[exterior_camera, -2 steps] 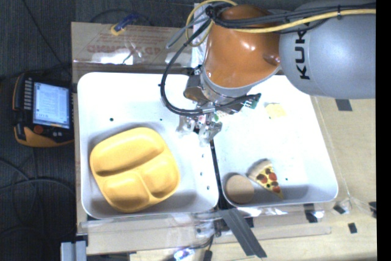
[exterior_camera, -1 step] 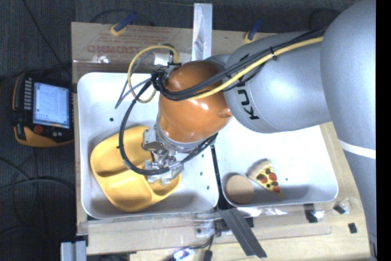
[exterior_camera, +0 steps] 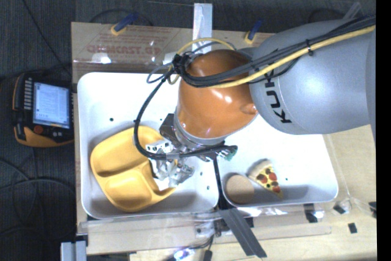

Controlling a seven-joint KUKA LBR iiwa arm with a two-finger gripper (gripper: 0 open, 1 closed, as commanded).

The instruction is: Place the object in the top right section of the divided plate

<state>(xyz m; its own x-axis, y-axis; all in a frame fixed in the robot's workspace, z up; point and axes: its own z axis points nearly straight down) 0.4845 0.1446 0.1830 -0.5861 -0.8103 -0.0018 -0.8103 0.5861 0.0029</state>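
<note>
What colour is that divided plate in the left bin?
Yellow. The divided plate shows plainly in the camera view, below the arm.

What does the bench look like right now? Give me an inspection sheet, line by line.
Surface: two shallow white bins side by side, left bin and right bin, on a wooden bench.
Job's things: yellow divided plate in the left bin; pizza slice toy in the right bin.
Clutter: nothing seen.
Grippers: gripper at the plate's right edge, under the orange wrist; what it holds cannot be told.
Cables: black and yellow cables loop along the arm; thin cord on the floor.
Surroundings: handheld pendant on dark carpet, left of the bench.
</note>
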